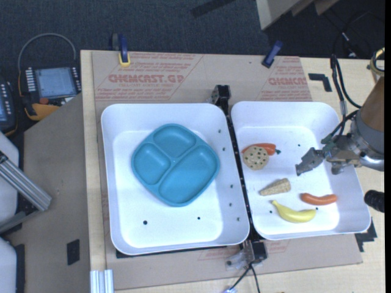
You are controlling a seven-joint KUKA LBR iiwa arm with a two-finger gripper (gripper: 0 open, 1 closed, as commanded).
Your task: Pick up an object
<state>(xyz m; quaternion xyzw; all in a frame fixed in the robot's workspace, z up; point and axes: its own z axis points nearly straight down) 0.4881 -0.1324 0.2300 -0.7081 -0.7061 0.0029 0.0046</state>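
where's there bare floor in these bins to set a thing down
Left bin: a bare strip along the near wall, in front of the blue plate. Right bin: bare at the far end, beyond the cookie. Crowded near the cone, banana and hand.

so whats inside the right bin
The right bin holds a cookie overlapping an orange carrot, a cone, a sausage and a banana. The gripper hangs over it, covering a patch of the bin floor.

Blue divided plate (176,163) in left bin (116,182); handheld screen unit (54,82) off bench, upper left.
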